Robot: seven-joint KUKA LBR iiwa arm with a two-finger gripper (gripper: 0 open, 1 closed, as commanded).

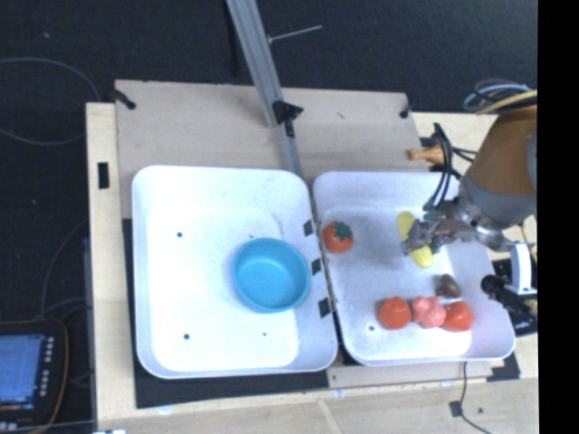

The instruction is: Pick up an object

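Note:
My gripper [422, 240] hangs low over the right bin [362, 197], right above a yellow banana-shaped toy [412, 236] that pokes out on both sides of it. A red tomato with a green stalk [338, 237] lies near that bin's left wall. Along the front of the right bin sit an orange-red round fruit [393, 313], a pink lumpy toy [429, 312] and a red piece [459, 316] in a row. A small brown object [447, 286] lies just behind them.
A blue bowl [270, 274] stands in the left bin [181, 206]. A grey metal pole [262, 70] slants down to the bins' back edge. The arm's wide body [507, 165] overhangs the right bin's far right corner. A tablet screen [25, 369] sits at the lower left.

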